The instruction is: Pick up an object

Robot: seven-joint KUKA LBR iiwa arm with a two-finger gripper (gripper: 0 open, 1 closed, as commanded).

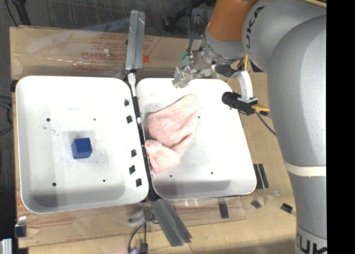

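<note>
Since the task just said "an object", there were two candidates, so here's the rundown:

Setup: two white bins side by side on the counter (66, 53), arm (294, 81) reaching in from the right of the camera view.

Pink cloth: a crumpled pink cloth (169, 131) lay in the right bin (233, 158), bunched toward the left wall, one end pointing up-right twd the far rim.

Blue cube: a small blue cube (82, 147) sat alone in the left bin (33, 108), well apart from everything else.

Pincer: the pincer (186, 72) hung over the far rim of the right bin, just above the cloth's upper end, not touching it afaict. Nothing was between its fingers. Open or closed? Couldn't tell, too small and cluttered w/ cables.

Handling, cloth: prob light, soft and floppy, would sag and drag when lifted. Best bet imo was pinching a raised fold near the thick middle, not a flat edge, bc a thin edge slips out easy.

Handling, cube: looked stiff and light, flat sides, simple squeeze across two opposite faces, but it was far from the pincer.

Writing: "KUKA" read in part on the arm's grey shell, top and bottom right. Some faint reddish print on the counter behind the bins, not readable.
</note>
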